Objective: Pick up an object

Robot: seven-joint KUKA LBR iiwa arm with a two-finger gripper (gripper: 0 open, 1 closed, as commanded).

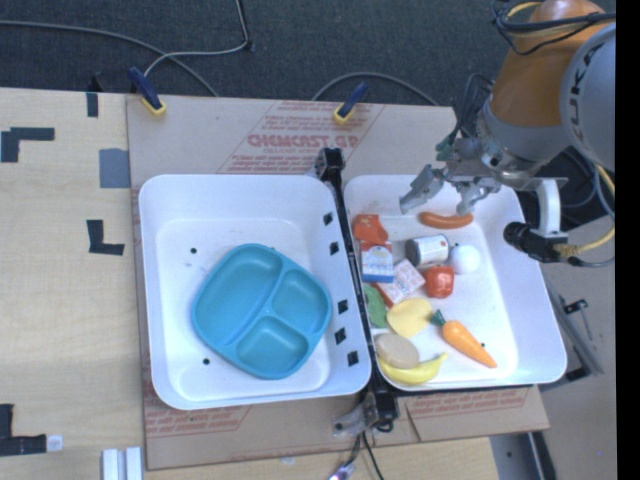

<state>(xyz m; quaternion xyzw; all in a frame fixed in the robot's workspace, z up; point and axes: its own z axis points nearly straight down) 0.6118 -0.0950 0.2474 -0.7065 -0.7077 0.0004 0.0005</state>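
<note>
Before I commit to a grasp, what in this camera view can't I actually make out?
- Gripper, camera view: the wrist blocks the fingertips' height above the hot dog.
- Small packets mid-bin: too small and crowded to identify; labels unreadable.
- Green item: partly under the lemon and against the bin wall.
- Round tan piece: overlaps the banana; which rests on which is unclear.
- Arm: upper part cut off by the frame's right edge.

You see a wooden bench (60,298) carrying a cardboard sheet (290,133), held by two blue-and-yellow clamps (146,90) at its far edge. Two white bins (165,208) sit side by side on the cardboard, touching.
</note>
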